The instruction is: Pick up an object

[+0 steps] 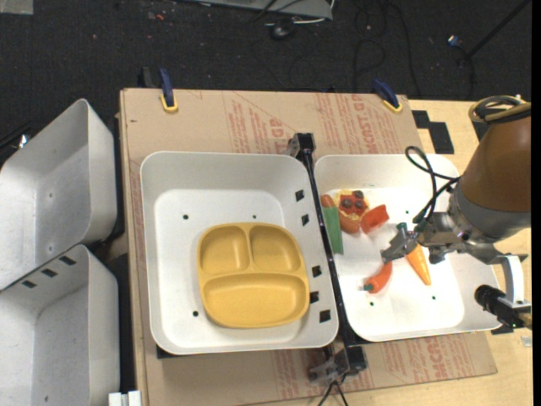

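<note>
The gripper [404, 245] hangs low over the right bin [439, 315], reaching in from the right, and whether it is released or clenched cannot be told from here. Just beside it lie an orange carrot [418, 263] and a red pepper [380, 278], with a green stick [333, 229], a red piece [374, 217] and a small dark-topped toy [352, 202] further back. In the left bin [169, 227] rests 1 yellow plate [252, 274] with 3 compartments.

Two shallow white bins, left [169, 184] and right [439, 311], look like smooth, faintly glossy plastic. The yellow three-compartment tray [252, 275] looks like matt plastic. Beneath them, a brown board with red print [254, 117] looks like rough, matt cardboard.
</note>
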